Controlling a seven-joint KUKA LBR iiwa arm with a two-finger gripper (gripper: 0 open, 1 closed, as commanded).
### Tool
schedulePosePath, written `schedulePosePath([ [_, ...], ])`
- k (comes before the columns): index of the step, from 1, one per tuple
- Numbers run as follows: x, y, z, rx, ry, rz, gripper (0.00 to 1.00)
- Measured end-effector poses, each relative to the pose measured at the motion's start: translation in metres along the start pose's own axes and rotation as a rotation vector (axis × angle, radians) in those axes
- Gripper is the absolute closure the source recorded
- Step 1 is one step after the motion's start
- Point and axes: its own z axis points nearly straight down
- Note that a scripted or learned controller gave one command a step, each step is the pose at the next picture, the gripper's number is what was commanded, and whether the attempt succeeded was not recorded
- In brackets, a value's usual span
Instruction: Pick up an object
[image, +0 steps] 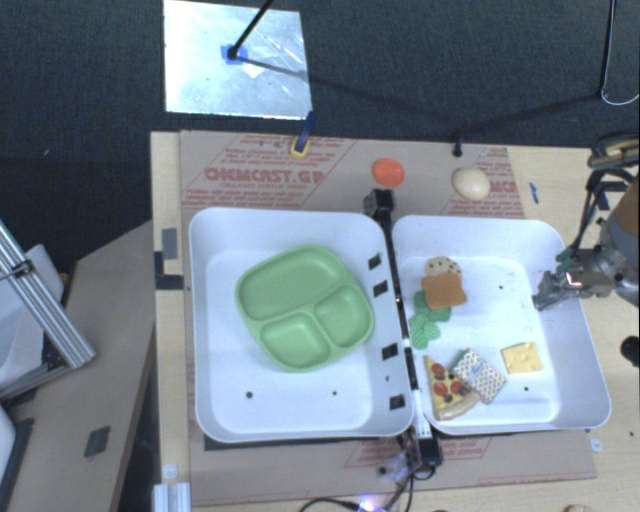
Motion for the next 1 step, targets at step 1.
schedulePosePath([
  [1, 0.057, 0.0018, 0.0086, 0.004, 0.003, -0.006, 1.0],
])
